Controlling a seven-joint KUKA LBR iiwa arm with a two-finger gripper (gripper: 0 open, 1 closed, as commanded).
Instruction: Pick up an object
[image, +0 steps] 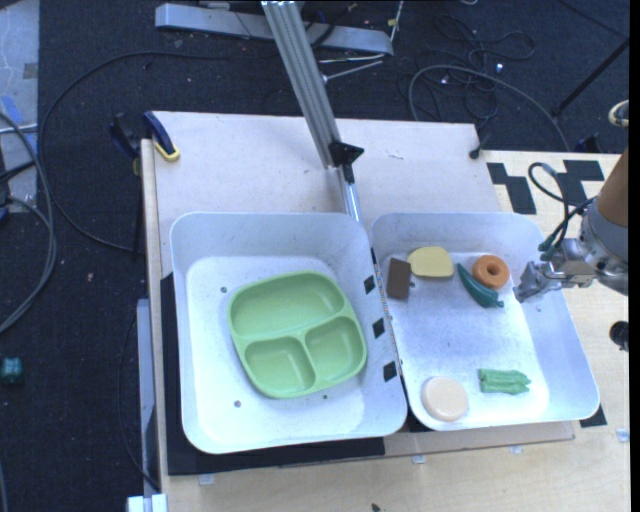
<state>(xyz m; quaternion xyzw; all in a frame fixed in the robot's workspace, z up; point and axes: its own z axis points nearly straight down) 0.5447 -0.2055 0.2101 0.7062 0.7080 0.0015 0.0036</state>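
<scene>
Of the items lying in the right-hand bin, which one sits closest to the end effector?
The orange ring, at the bin's upper right, just left of the end effector. A teal piece lies against it; the yellow piece, brown block, green item and cream disc lie farther.

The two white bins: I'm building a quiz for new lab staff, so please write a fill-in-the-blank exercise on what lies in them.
1. The green three-compartment plastic tray lies in the ____ white bin.
2. The orange ring-shaped toy lies in the ____ white bin.
3. The round cream disc lies beside a small ____ leafy toy.

Missing words: left; right; green
</scene>
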